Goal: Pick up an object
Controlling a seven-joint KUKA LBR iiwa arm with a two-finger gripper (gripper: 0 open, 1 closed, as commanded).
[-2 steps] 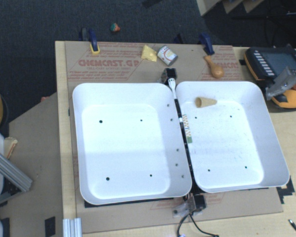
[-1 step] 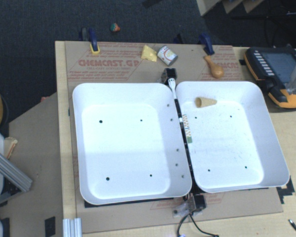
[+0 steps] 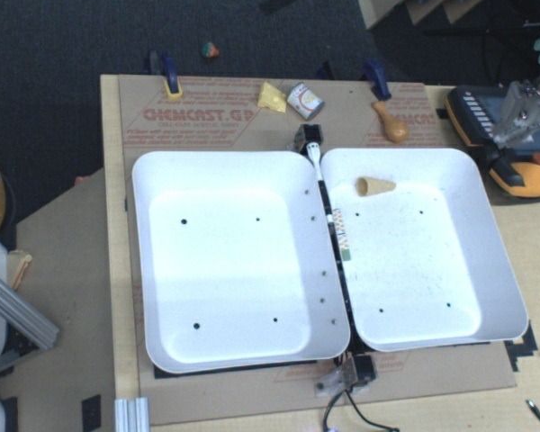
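— White bins, left (image 3: pixel 142 241) and right (image 3: pixel 497 241), sit edge to edge on the brown counter (image 3: pixel 207 120). What lies in them?

— A tan cone (image 3: pixel 375 185) rests on its side in my right bin, near the far rim, tip pointing toward the left bin.

— And beyond the bins?

— On the counter's far strip: a yellow chunk (image 3: pixel 272 98) just beside a small box (image 3: pixel 305 102), and a wooden piece (image 3: pixel 391 124) near a blue clamp (image 3: pixel 374 77).

— Your gripper?

— Wide or narrow, I cannot tell.
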